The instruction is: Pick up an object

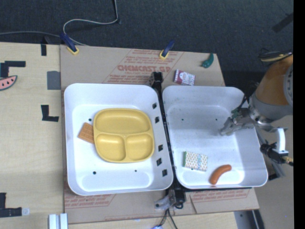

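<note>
In the right bin (205, 97) lie a small patterned packet (195, 161) and an orange sausage (220, 173), both near the front wall. My gripper (229, 127) hangs over the bin's right side, above and to the right of the packet, with nothing visible between its fingers. The left bin (81, 175) holds a yellow three-compartment plate (124, 134) with a brown cracker (86, 133) tucked at its left edge.
A small red and white packet (184, 77) and a teal clip (208, 60) lie on the cardboard behind the bins. Yellow clamps (166, 52) pin the cardboard's far edge. The arm's orange band (274, 87) rises at the right.
</note>
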Controlling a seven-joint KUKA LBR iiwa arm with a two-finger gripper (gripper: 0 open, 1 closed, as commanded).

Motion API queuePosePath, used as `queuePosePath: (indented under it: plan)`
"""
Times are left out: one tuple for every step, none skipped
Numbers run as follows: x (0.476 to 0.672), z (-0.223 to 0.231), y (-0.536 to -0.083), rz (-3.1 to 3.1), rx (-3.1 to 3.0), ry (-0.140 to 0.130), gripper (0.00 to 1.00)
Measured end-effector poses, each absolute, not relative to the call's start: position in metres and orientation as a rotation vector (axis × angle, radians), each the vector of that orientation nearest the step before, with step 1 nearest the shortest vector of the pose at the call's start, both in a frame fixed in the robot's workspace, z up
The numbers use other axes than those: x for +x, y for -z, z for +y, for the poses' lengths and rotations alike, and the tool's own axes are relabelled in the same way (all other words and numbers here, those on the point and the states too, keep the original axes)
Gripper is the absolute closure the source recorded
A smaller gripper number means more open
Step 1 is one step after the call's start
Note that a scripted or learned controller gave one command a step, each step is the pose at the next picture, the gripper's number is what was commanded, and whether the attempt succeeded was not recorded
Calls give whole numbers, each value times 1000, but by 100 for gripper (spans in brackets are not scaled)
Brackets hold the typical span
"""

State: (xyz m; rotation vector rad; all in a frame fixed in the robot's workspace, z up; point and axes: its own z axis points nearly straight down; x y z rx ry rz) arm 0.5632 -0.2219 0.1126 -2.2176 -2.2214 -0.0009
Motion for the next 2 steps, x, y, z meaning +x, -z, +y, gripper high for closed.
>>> queuePosePath:
  plan:
    - [563, -222, -122, -2221, -2217, 1, 100]
    - [564, -221, -131, -2221, -2216, 1, 100]
